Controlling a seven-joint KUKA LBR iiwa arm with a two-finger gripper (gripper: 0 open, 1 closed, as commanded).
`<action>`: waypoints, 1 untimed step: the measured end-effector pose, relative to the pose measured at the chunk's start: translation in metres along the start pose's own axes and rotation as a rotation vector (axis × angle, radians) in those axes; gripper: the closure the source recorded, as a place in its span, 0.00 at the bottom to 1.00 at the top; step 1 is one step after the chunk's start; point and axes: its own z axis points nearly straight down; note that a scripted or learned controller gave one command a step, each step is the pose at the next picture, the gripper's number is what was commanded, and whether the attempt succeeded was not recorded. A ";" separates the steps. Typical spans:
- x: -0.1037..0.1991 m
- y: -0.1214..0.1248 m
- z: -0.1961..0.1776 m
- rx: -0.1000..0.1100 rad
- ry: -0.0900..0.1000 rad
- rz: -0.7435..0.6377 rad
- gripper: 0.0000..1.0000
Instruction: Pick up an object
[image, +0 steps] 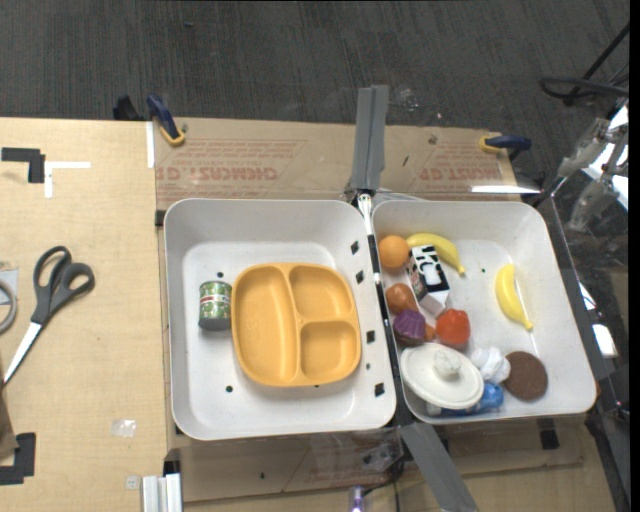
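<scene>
Clutter is the main hazard here: the right bin (560, 300) holds its things packed tight along its left side, so jaws coming down on one piece would likely nudge or pinch a neighbour instead. The orange (393, 250), the black-and-white carton (430, 272), a brownish ball (401, 297), a purple piece (410, 326) and a red piece (453, 327) sit touching or just beside one another, and the round ones look smooth and apt to roll or squirt out of a squeeze. The white lidded pot (441, 373) is wide and domed with a small knob, probably too broad to grip across its body; blue and white bits peep from beside it. Easier targets, I judge, are the lone banana (514, 295), curved and slim, lying well apart near the right wall, and the flat brown disc (525, 375) in the near corner, though the disc lies low and could slip. A second banana (437, 247) rests against the carton. The left bin (190, 400) carries a glossy orange divided plate (295, 324), shallow and hard to catch by its rim, with a small green-labelled can (214, 304) just beside it, lying on its side and free to roll. Whether the jaws are apart or together, I cannot tell. Scissors (50, 290) lie on the tabletop (90, 400), away from both bins.
</scene>
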 end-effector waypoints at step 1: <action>-0.004 0.068 0.110 -0.001 0.002 0.068 0.00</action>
